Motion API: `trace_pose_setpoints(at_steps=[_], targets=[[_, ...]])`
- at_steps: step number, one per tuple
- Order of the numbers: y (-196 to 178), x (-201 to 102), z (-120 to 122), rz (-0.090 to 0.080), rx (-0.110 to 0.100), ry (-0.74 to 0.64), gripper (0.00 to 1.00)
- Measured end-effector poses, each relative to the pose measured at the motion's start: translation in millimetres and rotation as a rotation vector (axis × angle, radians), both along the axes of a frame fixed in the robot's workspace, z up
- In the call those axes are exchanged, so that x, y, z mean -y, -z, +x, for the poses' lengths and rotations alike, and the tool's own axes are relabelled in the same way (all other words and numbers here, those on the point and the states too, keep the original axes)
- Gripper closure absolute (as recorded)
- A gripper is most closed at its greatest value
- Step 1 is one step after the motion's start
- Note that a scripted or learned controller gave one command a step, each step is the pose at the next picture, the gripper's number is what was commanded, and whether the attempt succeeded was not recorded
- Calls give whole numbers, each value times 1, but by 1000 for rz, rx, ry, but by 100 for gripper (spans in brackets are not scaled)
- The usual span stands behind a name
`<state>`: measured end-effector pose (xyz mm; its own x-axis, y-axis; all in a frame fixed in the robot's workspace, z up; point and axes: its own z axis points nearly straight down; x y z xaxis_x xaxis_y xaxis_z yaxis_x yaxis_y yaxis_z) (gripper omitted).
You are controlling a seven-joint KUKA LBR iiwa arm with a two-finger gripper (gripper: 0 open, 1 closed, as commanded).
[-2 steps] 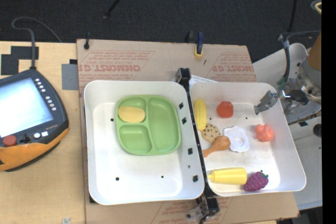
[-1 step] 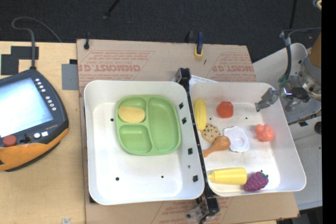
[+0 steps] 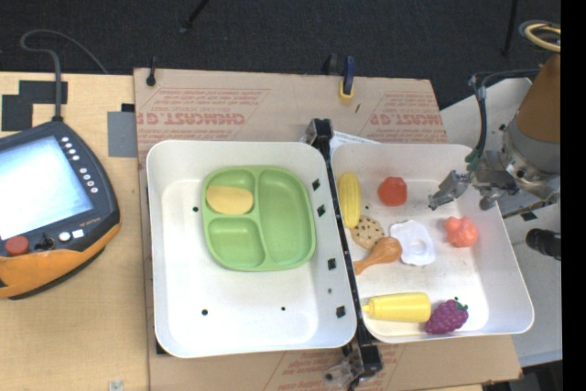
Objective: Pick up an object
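The right bin (image 3: 513,288) holds several toy foods: a red tomato (image 3: 393,190), a corn cob (image 3: 349,198), a cookie (image 3: 367,230), a chicken drumstick (image 3: 377,255), a white fried egg (image 3: 414,242), a pink strawberry-like piece (image 3: 461,232), a yellow block (image 3: 397,307) and purple grapes (image 3: 446,316). My gripper (image 3: 458,188) hangs over the bin's right part, just above and left of the pink piece, between it and the tomato. Its fingers stand open with nothing between them.
The left bin (image 3: 174,288) carries a green divided plate (image 3: 275,224) with a yellow oval piece (image 3: 229,199) in its upper left compartment. A teach pendant (image 3: 50,197) lies on the bench at the far left. A black divider (image 3: 334,233) separates the bins.
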<state>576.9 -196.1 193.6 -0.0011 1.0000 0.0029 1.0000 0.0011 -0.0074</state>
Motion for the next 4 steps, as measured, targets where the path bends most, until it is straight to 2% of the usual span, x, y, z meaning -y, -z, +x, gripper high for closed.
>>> trace_pose_setpoints(at_steps=[2,3,4], targets=[[105,4,1,0,3,-2,0],[92,6,1,-1,4,0,100],[29,8,-1,-4,11,2,100]])
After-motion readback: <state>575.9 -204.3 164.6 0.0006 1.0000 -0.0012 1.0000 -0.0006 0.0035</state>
